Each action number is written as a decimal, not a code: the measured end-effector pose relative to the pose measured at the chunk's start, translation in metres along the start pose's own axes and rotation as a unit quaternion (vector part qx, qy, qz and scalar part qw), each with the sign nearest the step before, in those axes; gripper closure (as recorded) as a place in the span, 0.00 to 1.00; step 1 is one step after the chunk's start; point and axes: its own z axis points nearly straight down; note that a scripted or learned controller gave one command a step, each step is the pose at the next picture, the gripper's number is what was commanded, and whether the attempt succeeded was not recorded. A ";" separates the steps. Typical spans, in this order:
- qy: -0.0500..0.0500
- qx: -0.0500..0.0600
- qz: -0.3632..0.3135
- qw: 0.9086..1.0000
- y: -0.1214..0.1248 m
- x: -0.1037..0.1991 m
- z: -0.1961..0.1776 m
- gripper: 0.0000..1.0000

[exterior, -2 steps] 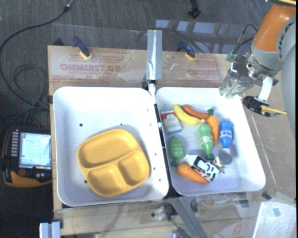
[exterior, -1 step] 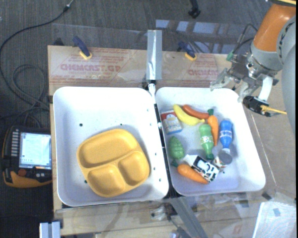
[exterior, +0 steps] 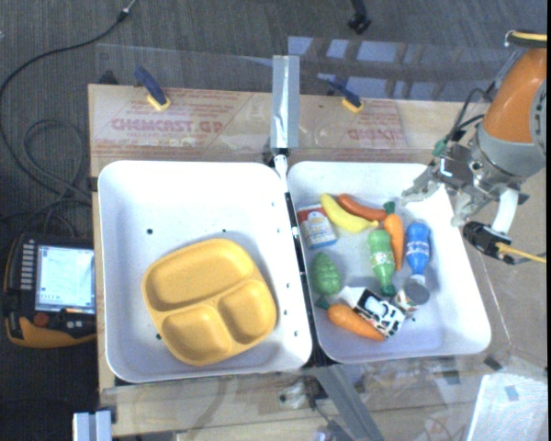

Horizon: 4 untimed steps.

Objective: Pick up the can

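Note:
The can [exterior: 317,226] lies in the right bin [exterior: 459,338], close to the bin's left wall, showing a red and white label and a pale bluish end. A yellow banana [exterior: 344,215] touches its right side. My gripper [exterior: 439,200] hangs over the far right part of that bin, well to the right of the can, open with nothing between its fingers. Behind it, the grey arm with its orange band [exterior: 519,95] reaches in from the upper right.
The right bin also holds carrots [exterior: 396,235] [exterior: 355,322], a green bottle [exterior: 379,257], a blue bottle [exterior: 417,246], a green pepper [exterior: 326,272] and a black-and-white item [exterior: 382,309]. A yellow divided tray [exterior: 209,297] sits in the left bin [exterior: 129,200].

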 end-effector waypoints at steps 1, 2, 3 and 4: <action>0.001 0.001 -0.019 1.000 -0.036 -0.014 0.040 0.00; 0.005 -0.001 -0.139 0.990 -0.053 -0.016 0.085 0.00; 0.007 -0.013 -0.146 0.989 -0.066 -0.023 0.091 0.00; 0.005 -0.014 -0.138 0.990 -0.086 -0.028 0.091 0.00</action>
